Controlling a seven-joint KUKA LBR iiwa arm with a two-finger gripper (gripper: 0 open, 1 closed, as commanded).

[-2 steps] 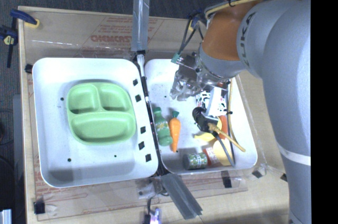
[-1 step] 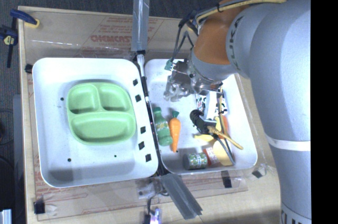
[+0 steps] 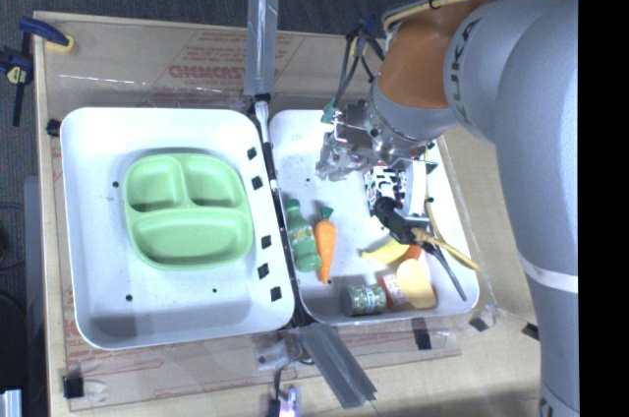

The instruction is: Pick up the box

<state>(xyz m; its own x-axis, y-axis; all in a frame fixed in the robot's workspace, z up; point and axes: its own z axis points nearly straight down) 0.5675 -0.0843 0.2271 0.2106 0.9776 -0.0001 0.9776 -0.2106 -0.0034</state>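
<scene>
**user1:** How far along is the pickup reckoned to be here? Is anything lifted yet?

**user2:** Nothing is counted as done, tbh. The gripper (image 3: 342, 152) is seen low over the far end of the right bin (image 3: 295, 149), and no box is seen in it. Whether it is set wide or narrow can't be told from this angle. The whole grasp and lift is judged to be left.

**user1:** And where is the box placed?

**user2:** It's hard to say for sure. The best guess is the small red-and-white pack (image 3: 394, 288) at the near end of the right bin, well apart from the gripper. It is wedged between a green-labelled can (image 3: 367, 298) and a yellow-orange lump (image 3: 418, 285), touching both as far as can be made out.

**user1:** What else is held in the 2 bins?

**user2:** In the right bin, a green bottle (image 3: 300, 238) and a carrot (image 3: 325, 248) are laid side by side near the left wall, and a yellow piece (image 3: 385, 252) is found just above the pack. In the left bin (image 3: 88, 159), just 1 green divided plate (image 3: 187, 208) is set flat. Both bins are carried side by side on the counter (image 3: 147, 61).
</scene>
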